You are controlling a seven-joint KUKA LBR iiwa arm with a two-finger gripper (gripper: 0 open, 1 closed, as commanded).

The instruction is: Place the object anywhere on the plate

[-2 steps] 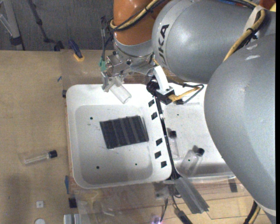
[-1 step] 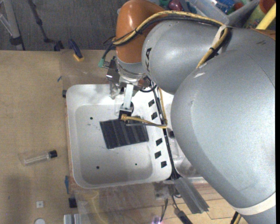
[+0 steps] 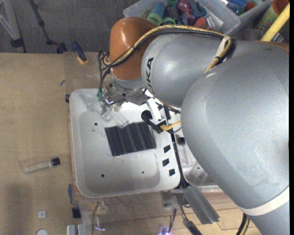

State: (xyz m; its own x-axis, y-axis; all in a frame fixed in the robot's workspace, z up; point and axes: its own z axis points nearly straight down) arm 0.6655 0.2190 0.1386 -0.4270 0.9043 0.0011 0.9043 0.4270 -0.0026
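A dark, ribbed rectangular plate (image 3: 131, 139) lies flat in the middle of the left white bin (image 3: 87, 179). My gripper (image 3: 110, 108) hangs over the bin's far left corner, just beyond the plate's upper left corner and apart from it. The orange band (image 3: 126, 43) and the grey wrist stand right above it and hide most of it. A small clear piece (image 3: 121, 121) shows just below the gripper, near the plate's far edge; what it is I cannot tell. No object can be made out in the gripper.
The bulky grey arm (image 3: 229, 105) covers the right bin and the right half of the view. A clear vial with a black cap (image 3: 39, 164) lies on the bench left of the bin. A tub of coloured items (image 3: 183, 11) stands at the back.
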